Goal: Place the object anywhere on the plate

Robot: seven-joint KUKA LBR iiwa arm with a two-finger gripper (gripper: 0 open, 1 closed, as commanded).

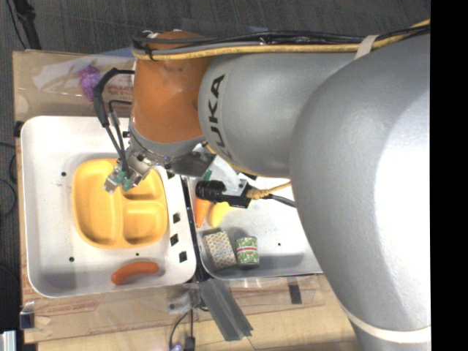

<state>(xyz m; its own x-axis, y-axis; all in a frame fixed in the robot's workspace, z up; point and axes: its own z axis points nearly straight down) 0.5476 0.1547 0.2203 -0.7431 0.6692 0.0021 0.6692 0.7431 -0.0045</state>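
Apparently at the placing step, gripper (121, 177) low over the yellow plate (95, 225), grip state impossible to tell, small green bit (129, 184) at its tip possibly the object, above the plate; next: release onto plate, lift clear.

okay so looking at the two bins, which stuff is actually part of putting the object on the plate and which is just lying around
Part of the job:
- yellow divided plate in the left bin
- gripper over the plate's upper part; what it carries, if anything, is too small to tell

Lying about:
- orange sausage-shaped thing in the left bin, below the plate
- two patterned cups in the right bin
- orange and yellow pieces in the right bin
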